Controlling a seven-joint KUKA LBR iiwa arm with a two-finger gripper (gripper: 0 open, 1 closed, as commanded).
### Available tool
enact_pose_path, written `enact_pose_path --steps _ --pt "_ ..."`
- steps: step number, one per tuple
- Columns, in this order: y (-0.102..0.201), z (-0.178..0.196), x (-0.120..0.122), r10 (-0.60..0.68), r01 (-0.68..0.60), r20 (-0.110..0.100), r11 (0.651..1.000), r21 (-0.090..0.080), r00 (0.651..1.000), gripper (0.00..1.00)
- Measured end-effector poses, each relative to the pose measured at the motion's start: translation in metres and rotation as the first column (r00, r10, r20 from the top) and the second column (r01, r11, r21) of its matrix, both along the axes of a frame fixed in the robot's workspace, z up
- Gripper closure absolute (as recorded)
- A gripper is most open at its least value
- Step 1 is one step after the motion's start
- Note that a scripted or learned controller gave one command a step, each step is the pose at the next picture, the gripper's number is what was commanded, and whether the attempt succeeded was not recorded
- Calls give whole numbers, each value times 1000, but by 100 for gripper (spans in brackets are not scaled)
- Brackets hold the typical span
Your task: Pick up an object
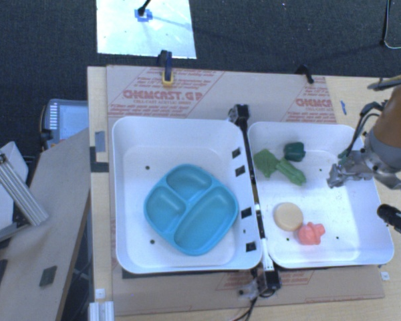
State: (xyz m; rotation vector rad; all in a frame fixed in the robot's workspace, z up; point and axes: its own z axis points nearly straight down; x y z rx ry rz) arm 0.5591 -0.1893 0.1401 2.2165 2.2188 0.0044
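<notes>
A robotics lab: a clamped protective sheet (pixel 217 92) covers the tabletop (pixel 97 112), two white bins (pixel 180 129) sit taped together, cables trail, and dark carpet (pixel 40 32) surrounds.

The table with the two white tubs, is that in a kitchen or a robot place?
Most likely a robot lab, not a kitchen. A robot arm's gripper hangs over the right bin, which holds toy food like a green pepper, and clamps pin a cardboard sheet to the bench.

We see arm (pixel 394 136) grey, orange-tan band above wrist. We note thin cable looping along its left side. Gripper (pixel 337 176) small, grey metal, blocky. We note black part (pixel 395 218) beside lower grey section.
</notes>
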Motion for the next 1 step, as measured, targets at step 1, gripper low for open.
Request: enact_pose_path --steps 1 --pt "3 47 -5 3 -3 1 1000 0 1000 100"
